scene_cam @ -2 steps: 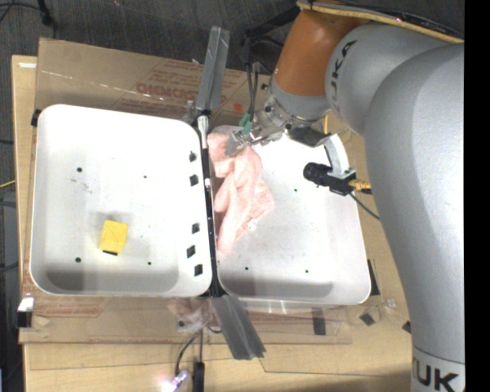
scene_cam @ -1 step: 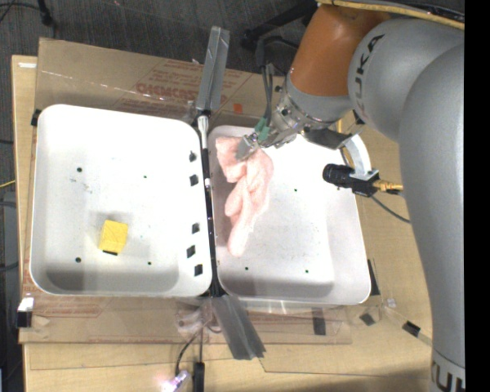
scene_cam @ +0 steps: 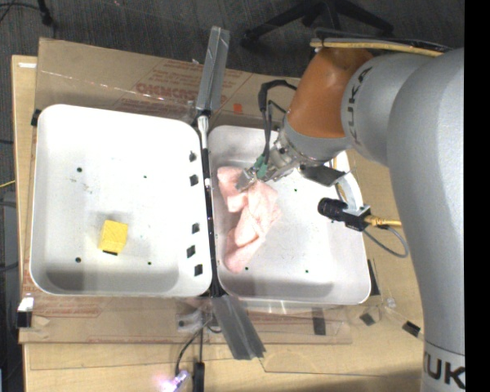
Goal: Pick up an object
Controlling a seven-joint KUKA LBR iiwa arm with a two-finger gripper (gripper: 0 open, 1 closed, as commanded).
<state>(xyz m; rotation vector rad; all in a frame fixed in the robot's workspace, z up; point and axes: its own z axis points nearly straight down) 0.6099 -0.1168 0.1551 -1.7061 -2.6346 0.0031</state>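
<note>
Gripper (scene_cam: 257, 172) is sitting on the pink cloth (scene_cam: 249, 212) in the right bin (scene_cam: 343, 280); fingers' state: cannot tell. Risk: a thin fold is slipping free on lifting.

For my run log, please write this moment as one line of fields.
arm: over right bin | gripper: at top of pink cloth, grasp not confirmed | yellow sponge: in left bin, untouched

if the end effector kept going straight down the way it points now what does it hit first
Most likely the pink cloth. The end effector points down into the right bin, with its tip at the cloth's upper edge. From this one slanted view, I can't tell whether it is already touching.
</note>
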